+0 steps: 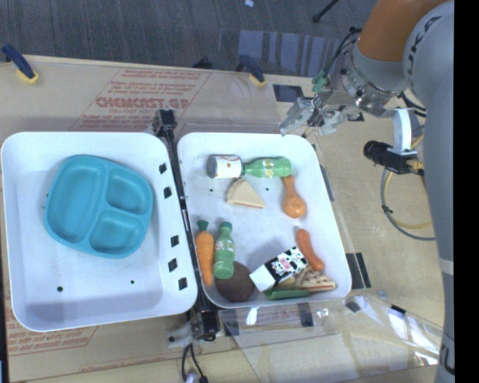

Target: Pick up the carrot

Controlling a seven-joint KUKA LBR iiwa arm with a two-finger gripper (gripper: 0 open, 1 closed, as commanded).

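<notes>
Cardboard-covered table [223, 94]: carrot [204, 248] lies lengthwise near-to-far at right bin's [329, 214] left wall, well near-left of the pincer [307, 118], grip state indiscernible.

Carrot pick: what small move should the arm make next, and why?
Probably travel toward the near-left of the right bin and stop above the carrot. The gripper hovers outside the bin's far rim, while the carrot lies against the left wall beside a green bottle.
</notes>
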